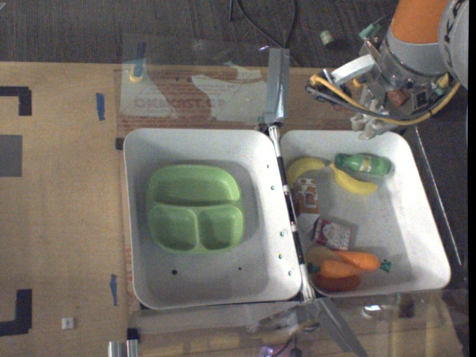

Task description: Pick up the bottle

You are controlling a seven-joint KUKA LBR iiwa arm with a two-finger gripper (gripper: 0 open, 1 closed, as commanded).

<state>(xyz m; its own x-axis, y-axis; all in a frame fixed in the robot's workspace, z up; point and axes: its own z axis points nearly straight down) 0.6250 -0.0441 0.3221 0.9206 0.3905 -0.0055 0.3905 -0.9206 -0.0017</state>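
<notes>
1. The grey arm with its orange band point(420, 6) reaches in from the upper right, and its two-finger gripper point(370, 127) hangs over the far rim of the right shallow white bin point(424, 222).
2. Yellow cables and metal brackets crowd the wrist, so I cannot tell whether the gripper is spread or closed; nothing shows held in it.
3. The small green plastic bottle with a yellow label point(362, 164) lies on its side just below the gripper, inside the right bin near its far wall, apart from the gripper.
4. The bottle rests across a yellow banana point(327, 172), which curves beneath it and to its left.
5. Further from the gripper, toward the near side of the bin, lie a small brown-and-white carton point(306, 195) and a red-and-white packet point(332, 234).
6. At the near end sit an orange carrot with a green tip point(360, 260), and another orange and red piece point(336, 274) just beside it.
7. Well to the left of the gripper, the left shallow white bin point(149, 274) holds a green plastic divided plate point(195, 207).
</notes>
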